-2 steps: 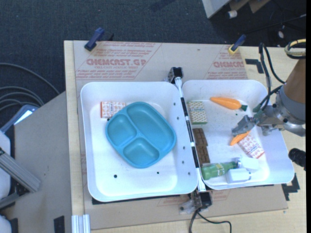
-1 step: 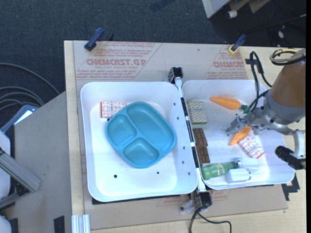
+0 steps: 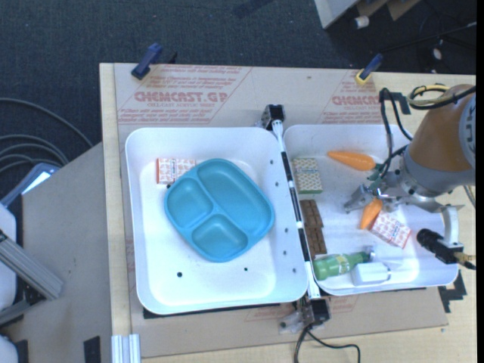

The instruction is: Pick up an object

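The wooden bench (image 3: 227, 89), printed with red lettering, carries two shallow white bins side by side. The left bin (image 3: 147, 225) holds a blue divided plate (image 3: 218, 209) with three compartments near its centre, and a small red-and-white packet (image 3: 168, 169) pokes out from under the plate's 10 o'clock edge. The grey arm (image 3: 439, 150) with its orange band enters over the right bin (image 3: 333, 138) from 3 o'clock, and its gripper (image 3: 368, 195) hangs low near that bin's centre, right beside a small orange piece (image 3: 370, 215) at its 6 o'clock; whether its metal tips are apart or together cannot be told. In the right bin, a brown bar (image 3: 312, 225) lies along the left wall, with a green patterned box (image 3: 307, 175) at its 12 o'clock. A green bottle (image 3: 340, 264) lies at 7 o'clock, touching a white block (image 3: 370, 273). An orange carrot (image 3: 352, 159) sits at 12 o'clock, and a red-and-white packet (image 3: 391, 230) lies just right of the orange piece.
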`<control>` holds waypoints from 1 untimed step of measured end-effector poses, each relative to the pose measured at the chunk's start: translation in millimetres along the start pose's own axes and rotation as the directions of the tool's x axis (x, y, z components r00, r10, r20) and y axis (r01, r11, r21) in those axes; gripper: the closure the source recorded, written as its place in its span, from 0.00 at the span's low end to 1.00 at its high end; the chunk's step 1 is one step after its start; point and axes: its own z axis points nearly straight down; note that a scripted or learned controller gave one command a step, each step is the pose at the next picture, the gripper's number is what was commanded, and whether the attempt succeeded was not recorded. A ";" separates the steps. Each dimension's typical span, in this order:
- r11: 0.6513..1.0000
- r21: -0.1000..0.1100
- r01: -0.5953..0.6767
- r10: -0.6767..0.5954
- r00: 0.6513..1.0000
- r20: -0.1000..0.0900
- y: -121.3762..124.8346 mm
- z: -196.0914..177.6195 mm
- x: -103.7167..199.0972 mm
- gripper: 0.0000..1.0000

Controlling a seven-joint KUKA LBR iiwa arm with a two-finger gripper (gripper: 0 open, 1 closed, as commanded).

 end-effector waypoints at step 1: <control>1.000 -0.002 -0.001 0.001 1.000 0.000 0.5 -10.1 0.0 1.00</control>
